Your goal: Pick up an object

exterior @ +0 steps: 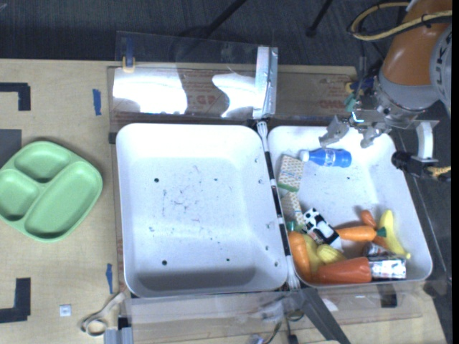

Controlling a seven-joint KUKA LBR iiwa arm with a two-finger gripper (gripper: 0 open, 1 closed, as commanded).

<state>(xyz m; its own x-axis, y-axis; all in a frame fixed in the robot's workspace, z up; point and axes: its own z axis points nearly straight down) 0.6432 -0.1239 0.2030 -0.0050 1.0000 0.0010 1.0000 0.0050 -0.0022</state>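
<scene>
My gripper [353, 130] hangs above the far edge of the right bin [412, 199], its two grey fingers spread apart with nothing between them. Just below it a blue and white bottle [326, 157] lies on its side on the bin floor. Toward the front of that bin sits a heap of toys: orange carrots [337, 269], a yellow banana [393, 235], a black and white cow figure [317, 226] and a patterned box [290, 173] leaning on the left wall.
The left bin [193, 206] stands beside the right one, sharing a wall. A clear plastic sheet [193, 84] stands behind it. A green divided plate [46, 190] rests on the bench at far left. Yellow cables loop above the orange wrist [412, 56].
</scene>
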